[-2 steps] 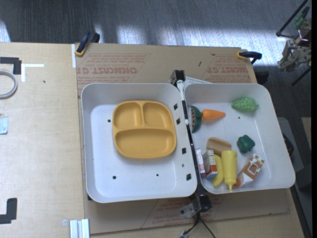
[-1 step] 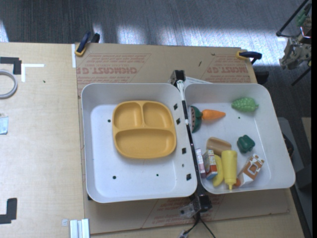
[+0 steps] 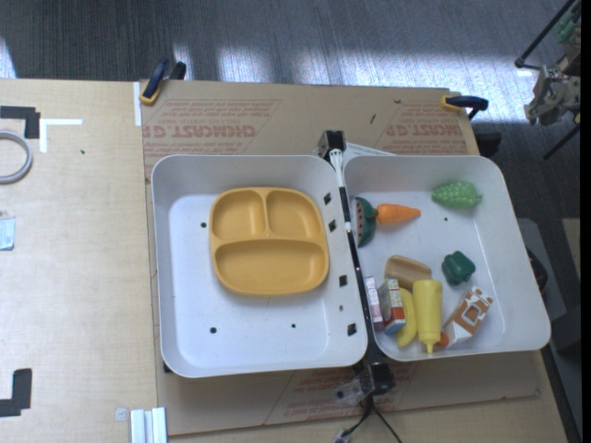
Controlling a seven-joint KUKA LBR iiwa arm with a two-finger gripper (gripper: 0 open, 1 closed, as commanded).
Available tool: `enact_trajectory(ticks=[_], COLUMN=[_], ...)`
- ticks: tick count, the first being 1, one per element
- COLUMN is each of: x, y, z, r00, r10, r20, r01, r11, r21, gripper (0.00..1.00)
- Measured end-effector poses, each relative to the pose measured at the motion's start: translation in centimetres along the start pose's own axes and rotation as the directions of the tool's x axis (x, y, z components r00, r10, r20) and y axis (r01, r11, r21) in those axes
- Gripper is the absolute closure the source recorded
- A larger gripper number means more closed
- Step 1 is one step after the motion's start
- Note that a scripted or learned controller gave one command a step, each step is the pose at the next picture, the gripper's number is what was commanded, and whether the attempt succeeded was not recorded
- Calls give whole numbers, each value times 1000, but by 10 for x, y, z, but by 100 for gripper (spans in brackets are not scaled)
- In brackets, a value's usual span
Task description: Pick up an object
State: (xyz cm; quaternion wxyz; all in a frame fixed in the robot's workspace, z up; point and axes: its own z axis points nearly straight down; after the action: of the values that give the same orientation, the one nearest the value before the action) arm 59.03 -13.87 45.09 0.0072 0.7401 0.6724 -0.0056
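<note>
Across the right bin [image 3: 513,247] you had the candidates scattered: pale green lumpy piece [image 3: 456,193] at the far corner, carrot [image 3: 397,214] near the divider, dark green pepper [image 3: 458,267] mid-bin, yellow bottle [image 3: 427,312] by the near wall. Your left bin [image 3: 171,247] held a yellow divided plate [image 3: 270,241]. Gripper state: could not tell.

At about two o'clock, against the frame's edge, sits my pincer [image 3: 552,95]: a small, lumpy piece in pale grey and dull beige, blurred, its details too small to make out. Thin black lines [image 3: 551,37], either rods or cables, I cannot tell which, slant above it toward the one o'clock corner. No markings or screws are legible.
</note>
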Motion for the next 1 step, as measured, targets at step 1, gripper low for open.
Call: enact_trajectory(ticks=[1], x=[0], y=[1], z=[-8], r00=[1000], r10=[-3], r20=[2], r01=[3], r11=[1000], r21=[0], gripper=[100])
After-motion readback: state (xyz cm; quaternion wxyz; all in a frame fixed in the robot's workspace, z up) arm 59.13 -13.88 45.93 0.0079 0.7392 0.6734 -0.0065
